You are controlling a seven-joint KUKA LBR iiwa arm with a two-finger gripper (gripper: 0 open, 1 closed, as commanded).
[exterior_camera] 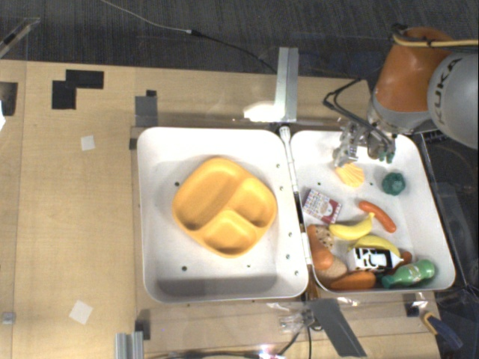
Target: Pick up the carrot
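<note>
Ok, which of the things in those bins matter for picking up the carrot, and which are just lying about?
For the job: claw, above the right bin's far end; carrot, probably the orange piece at that bin's near edge.
Just lying about: yellow divided plate in the left bin, bananas, green bottle, red-and-white packet, round green item.

My gripper point(364, 145) hangs over the right bin's point(434, 200) far end; the carrot point(352, 280) lies at its near end.

2 white bins point(150, 200), 2 bananas point(352, 230), 1 yellow tray point(224, 204)
</note>
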